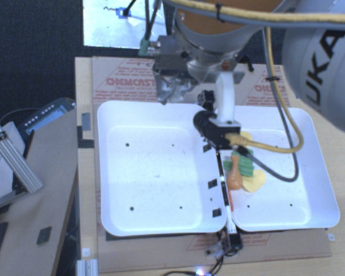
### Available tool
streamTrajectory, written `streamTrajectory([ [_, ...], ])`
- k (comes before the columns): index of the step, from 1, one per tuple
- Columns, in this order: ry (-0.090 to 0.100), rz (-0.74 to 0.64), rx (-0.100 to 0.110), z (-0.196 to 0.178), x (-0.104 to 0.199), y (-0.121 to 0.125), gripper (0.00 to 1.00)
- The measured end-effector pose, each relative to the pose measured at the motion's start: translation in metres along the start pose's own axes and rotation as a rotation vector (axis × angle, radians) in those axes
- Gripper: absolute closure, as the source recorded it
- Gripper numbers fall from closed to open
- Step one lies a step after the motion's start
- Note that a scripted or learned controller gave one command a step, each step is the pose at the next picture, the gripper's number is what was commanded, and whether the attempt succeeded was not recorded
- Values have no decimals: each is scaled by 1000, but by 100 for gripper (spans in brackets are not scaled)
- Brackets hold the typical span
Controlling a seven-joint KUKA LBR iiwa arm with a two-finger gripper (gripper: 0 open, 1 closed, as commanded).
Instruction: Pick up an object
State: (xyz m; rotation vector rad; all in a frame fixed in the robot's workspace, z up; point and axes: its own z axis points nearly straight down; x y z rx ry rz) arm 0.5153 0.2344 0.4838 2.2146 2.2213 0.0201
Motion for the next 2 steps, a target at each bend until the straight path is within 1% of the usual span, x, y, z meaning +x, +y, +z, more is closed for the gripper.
streamTrajectory([
  [1, -12, 1, 26, 171, -1, -22, 100],
  [2, 4, -1, -6, -47, 0, -16, 100],
])
